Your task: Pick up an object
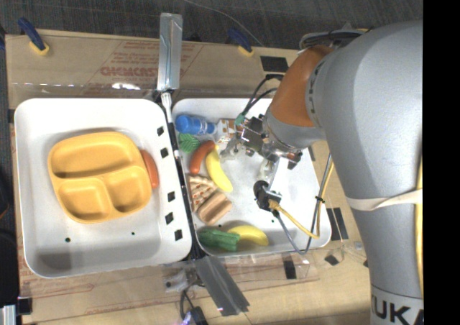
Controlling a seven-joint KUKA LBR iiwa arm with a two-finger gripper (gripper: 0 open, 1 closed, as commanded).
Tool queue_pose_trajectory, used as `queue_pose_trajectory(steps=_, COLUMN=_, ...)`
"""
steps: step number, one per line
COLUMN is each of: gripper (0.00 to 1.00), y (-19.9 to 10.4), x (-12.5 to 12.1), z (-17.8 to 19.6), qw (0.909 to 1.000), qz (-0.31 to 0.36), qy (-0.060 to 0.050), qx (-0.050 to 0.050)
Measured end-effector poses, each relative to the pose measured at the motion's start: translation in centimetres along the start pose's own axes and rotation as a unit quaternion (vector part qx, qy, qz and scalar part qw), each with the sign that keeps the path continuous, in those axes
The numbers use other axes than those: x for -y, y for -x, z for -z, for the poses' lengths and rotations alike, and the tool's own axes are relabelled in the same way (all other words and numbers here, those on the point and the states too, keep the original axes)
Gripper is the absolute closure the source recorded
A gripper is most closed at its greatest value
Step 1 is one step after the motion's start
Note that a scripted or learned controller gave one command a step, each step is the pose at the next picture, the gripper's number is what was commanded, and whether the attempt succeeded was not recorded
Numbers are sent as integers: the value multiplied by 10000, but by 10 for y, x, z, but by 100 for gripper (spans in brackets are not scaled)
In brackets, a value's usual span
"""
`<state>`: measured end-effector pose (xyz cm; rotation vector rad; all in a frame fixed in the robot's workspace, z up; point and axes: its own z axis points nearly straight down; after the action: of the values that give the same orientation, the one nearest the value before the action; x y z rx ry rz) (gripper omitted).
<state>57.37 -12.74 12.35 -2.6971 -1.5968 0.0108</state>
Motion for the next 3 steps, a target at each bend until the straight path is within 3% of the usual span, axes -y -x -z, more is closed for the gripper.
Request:
queue_pose_trajectory(steps=1, gripper=0, y=-33, x=-19, z=-4, qw=9956, qz=940, qy=37, qx=-4)
queue_pose_trajectory(steps=2, gripper=0, y=-28, x=23, z=-35, qw=9946, qz=1042, qy=21, qx=-2)
queue_pose_trajectory(steps=3, gripper=100, y=-27, x=22, z=-28, qw=9944, qz=1057, qy=5, qx=8)
